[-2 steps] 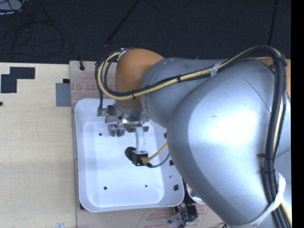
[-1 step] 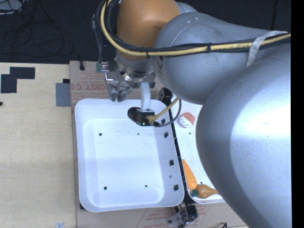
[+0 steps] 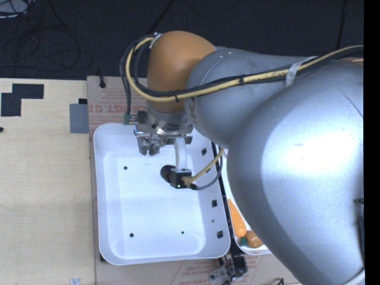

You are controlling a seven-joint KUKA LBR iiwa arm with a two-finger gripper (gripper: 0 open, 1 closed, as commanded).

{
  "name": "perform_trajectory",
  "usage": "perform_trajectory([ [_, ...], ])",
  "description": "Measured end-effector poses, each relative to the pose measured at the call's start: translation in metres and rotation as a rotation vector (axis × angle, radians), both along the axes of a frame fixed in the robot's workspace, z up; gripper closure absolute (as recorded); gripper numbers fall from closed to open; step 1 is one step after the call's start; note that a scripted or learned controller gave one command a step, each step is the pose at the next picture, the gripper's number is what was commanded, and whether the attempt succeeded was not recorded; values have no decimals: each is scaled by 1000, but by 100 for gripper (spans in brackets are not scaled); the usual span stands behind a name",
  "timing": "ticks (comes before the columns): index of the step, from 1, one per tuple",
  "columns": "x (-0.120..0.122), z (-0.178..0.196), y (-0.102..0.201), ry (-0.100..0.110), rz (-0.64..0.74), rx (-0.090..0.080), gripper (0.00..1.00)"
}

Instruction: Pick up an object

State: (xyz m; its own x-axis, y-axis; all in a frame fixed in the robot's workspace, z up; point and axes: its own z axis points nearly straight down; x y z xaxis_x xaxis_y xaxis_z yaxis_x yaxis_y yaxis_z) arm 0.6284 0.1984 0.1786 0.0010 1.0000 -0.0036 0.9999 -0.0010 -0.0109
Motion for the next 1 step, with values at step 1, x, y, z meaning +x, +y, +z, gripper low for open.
perform_trajectory([
  [1, -56, 84, 48, -11, 7, 7, 100],
])
